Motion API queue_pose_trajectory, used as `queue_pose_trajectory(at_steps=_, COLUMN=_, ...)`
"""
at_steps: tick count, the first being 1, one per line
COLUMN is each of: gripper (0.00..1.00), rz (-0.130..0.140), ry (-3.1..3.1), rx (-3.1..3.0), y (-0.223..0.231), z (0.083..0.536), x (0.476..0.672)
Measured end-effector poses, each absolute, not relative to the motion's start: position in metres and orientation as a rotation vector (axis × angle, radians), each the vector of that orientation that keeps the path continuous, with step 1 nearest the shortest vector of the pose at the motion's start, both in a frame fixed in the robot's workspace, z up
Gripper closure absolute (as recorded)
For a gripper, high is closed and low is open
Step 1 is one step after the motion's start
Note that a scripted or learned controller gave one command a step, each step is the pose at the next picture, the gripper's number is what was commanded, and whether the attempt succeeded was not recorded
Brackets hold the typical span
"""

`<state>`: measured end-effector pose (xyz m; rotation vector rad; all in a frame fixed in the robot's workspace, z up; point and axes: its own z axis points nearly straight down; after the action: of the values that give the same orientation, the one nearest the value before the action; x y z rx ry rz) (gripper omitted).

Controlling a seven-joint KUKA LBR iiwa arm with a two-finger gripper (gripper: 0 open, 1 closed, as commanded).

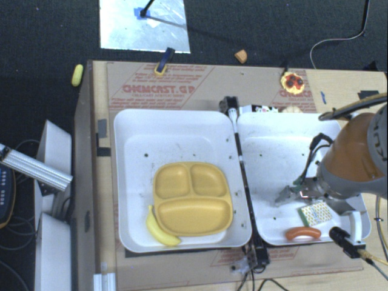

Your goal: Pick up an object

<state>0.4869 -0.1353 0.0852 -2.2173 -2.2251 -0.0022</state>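
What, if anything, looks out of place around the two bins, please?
A few small things lie outside the bins: a yellow piece on the dark floor left of the bench, a tan piece beyond it, and a red-and-yellow item on the cardboard.

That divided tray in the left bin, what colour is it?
Yellow, a shade duller than the banana beside the divided tray, seen in the camera view.

Cardboard sheet (159, 90) — red print reads "CHEMCAST".

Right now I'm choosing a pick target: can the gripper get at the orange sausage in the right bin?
Probably yes. The orange sausage lies uncovered near the right bin's front wall, close below the gripper.
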Motion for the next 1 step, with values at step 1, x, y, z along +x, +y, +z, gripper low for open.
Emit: queue_pose_trajectory(at_steps=1, gripper=0.00, rz=-0.002, ry=-2.229, rx=-2.221, y=-0.2071, z=0.1097, x=0.6012)
